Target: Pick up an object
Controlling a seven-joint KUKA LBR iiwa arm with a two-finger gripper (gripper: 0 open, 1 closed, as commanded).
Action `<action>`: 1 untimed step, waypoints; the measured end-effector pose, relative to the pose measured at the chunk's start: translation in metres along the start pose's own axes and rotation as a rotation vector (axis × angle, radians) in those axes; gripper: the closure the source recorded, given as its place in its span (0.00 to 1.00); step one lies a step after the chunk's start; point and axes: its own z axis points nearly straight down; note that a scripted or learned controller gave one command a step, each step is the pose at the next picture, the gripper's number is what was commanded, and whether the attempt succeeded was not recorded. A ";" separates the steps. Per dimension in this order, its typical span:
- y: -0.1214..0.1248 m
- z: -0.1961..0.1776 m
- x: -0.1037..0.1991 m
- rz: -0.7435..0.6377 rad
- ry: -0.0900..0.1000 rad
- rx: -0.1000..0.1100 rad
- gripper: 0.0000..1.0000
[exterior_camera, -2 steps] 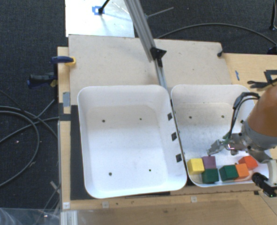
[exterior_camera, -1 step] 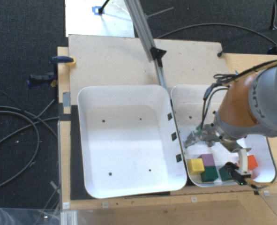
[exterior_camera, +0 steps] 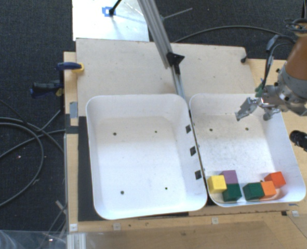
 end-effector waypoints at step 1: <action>0.024 0.083 -0.010 0.001 0.004 0.015 0.00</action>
